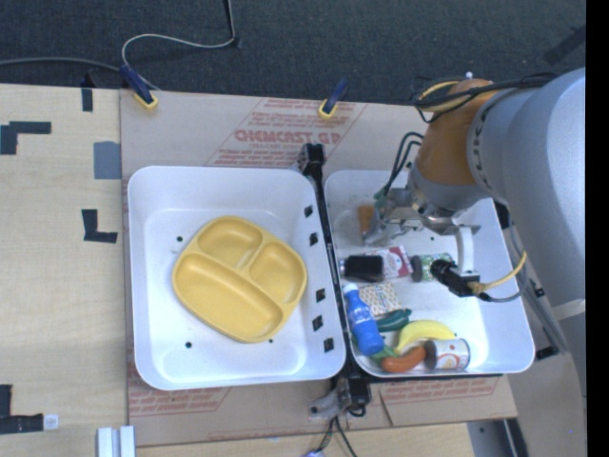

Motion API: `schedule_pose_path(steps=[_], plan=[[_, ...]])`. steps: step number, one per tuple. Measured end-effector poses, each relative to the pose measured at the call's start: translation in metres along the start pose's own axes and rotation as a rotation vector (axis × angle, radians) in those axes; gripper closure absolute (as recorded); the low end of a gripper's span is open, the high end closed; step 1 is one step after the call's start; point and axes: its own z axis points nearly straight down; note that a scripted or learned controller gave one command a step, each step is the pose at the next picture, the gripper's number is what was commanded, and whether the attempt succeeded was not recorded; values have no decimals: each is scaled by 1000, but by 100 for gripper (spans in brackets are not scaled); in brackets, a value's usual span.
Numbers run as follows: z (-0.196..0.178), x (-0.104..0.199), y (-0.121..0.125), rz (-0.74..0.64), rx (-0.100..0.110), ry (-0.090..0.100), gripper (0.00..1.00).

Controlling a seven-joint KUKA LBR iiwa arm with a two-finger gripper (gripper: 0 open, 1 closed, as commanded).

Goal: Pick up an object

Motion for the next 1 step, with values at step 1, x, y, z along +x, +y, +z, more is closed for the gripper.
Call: schedule_pose_path(steps=[1], plan=[[0, 0, 0, 0, 0, 0, 0]])
